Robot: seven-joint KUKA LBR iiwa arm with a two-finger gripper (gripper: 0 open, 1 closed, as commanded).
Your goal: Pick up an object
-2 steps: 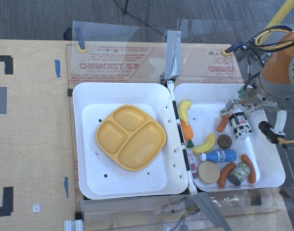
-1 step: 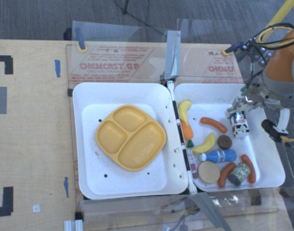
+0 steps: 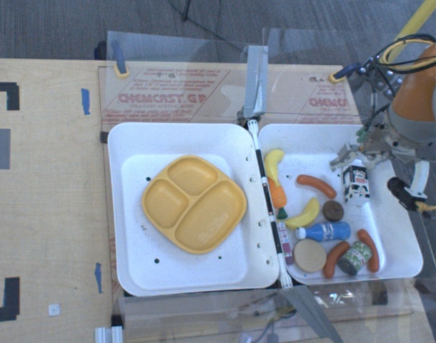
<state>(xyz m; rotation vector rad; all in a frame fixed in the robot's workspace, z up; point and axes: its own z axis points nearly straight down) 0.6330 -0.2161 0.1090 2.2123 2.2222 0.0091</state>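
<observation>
Gripper [image 3: 355, 164] hangs over the far right part of the right white bin [image 3: 411, 259], just above a small black-and-white carton [image 3: 356, 183]. Whether the fingers are open or closed cannot be told. Nearby lie a red sausage [image 3: 316, 185], two yellow bananas [image 3: 274, 164] and a blue bottle [image 3: 325, 231]. The left white bin [image 3: 125, 213] holds a yellow divided plastic plate [image 3: 194, 203].
</observation>
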